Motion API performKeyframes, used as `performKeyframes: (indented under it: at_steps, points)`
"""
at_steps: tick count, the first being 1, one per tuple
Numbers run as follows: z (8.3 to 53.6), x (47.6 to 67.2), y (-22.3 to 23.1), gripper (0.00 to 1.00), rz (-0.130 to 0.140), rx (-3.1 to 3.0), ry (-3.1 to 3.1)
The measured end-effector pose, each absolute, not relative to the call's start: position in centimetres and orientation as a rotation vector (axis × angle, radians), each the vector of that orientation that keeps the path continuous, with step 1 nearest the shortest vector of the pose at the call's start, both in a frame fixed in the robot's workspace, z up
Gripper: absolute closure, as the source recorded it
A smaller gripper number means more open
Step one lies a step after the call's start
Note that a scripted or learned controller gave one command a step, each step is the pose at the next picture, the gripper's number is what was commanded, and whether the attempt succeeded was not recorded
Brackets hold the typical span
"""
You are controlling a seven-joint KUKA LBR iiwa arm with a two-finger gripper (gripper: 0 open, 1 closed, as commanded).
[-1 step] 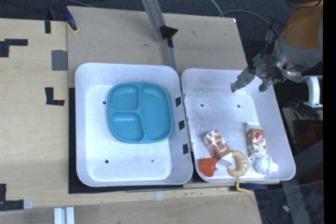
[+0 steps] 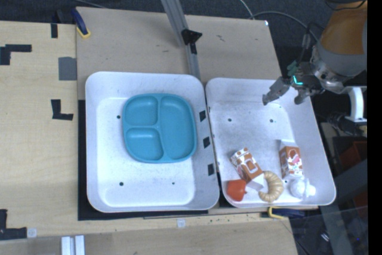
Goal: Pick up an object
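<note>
Right now the gripper point(image 2: 287, 91) hangs over the upper right corner of the right bin point(image 2: 256, 128), its two fingers spread wide with nothing between them. One finger points down-left toward the bin floor, the other sits nearer the bin's right rim.

Every candidate lies on the near side of the gripper, toward the bottom of the view, clustered in the right bin's lower end. Nearest, almost straight below the gripper in the picture, is a small carton point(image 2: 290, 162) by the right wall, its long axis running up and down the view. Further left of it lies a second carton point(image 2: 246, 165), tilted diagonally. Beyond these sit a croissant point(image 2: 272, 186), a red piece point(image 2: 236, 189) and a white piece point(image 2: 301, 189), packed close together along the bin's lower rim.

The left bin point(image 2: 107, 188), well to the gripper's left, holds a blue tray point(image 2: 159, 128).

My judgement: the pick has not begun. The right-hand carton looks like the easiest target, as it stands a little apart from the cluster; the fingers would need to close across its short width. The wall just beside it could block one finger.
</note>
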State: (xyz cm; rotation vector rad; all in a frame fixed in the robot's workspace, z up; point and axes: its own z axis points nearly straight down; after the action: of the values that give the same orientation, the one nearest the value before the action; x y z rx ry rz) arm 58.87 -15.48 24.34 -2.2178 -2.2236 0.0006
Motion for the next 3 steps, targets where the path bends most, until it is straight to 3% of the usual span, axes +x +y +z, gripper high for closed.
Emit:
performKeyframes:
  at_steps: [3]
  points:
    - [8.7,57.5,-15.4,0.0,0.003,-2.221,-2.223]
